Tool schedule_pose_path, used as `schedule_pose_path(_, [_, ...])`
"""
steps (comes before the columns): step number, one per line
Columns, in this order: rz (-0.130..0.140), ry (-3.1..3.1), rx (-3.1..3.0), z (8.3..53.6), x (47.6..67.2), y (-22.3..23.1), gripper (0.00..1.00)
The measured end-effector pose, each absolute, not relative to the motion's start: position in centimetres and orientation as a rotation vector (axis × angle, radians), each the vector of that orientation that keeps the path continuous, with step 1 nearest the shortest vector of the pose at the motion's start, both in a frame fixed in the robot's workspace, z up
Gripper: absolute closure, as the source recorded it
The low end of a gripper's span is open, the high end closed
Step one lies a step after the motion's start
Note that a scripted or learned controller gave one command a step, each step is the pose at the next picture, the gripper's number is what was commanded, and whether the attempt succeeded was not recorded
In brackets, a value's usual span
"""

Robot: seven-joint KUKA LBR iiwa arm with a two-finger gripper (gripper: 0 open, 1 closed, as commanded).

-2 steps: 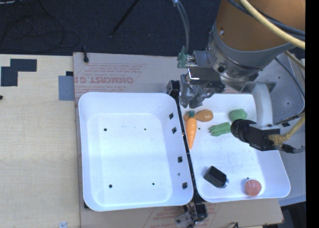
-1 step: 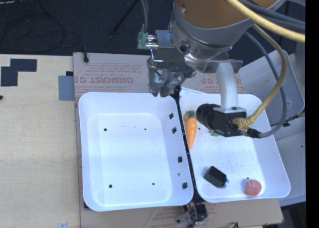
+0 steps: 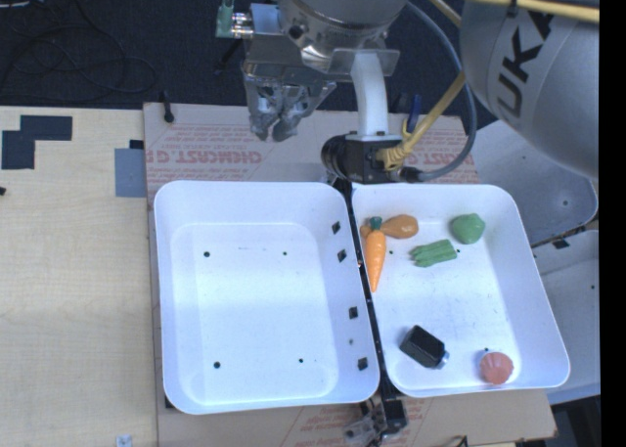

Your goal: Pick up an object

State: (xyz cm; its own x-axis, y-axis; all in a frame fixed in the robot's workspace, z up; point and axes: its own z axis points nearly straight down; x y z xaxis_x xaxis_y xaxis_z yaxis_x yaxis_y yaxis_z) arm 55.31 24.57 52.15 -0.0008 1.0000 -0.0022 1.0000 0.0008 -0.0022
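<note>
Bins (image 3: 254, 205): white, small black marks inside. Carrot (image 3: 375, 257): orange, green top. Beside it an orange-brown piece (image 3: 400, 227). Two green pieces, one rounded (image 3: 468, 228), one long (image 3: 433, 253). Block (image 3: 424, 346): black. Ball (image 3: 496, 368): pinkish red. Table (image 3: 68, 269): pale wood, dark blue patches. Cardboard (image 3: 215, 154): brown, red lettering.

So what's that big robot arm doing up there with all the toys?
The robot's gripper hangs above the far edge of the bins, with nothing between its fingers. The toys all lie in the right bin: an orange carrot, an orange lump, two green pieces, a black block and a pink ball. It hasn't picked one yet.
</note>
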Motion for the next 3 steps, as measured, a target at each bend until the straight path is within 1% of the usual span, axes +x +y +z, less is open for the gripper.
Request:
schedule_pose_path(1, [0.003,-2.221,-2.222,53.75,58.48,24.41,1.00])
schedule_pose_path(2, [0.009,-2.219,-2.220,53.68,58.17,24.31,1.00])
schedule_pose_path(3, [0.006,-2.220,-2.221,53.70,58.57,24.41,1.00])
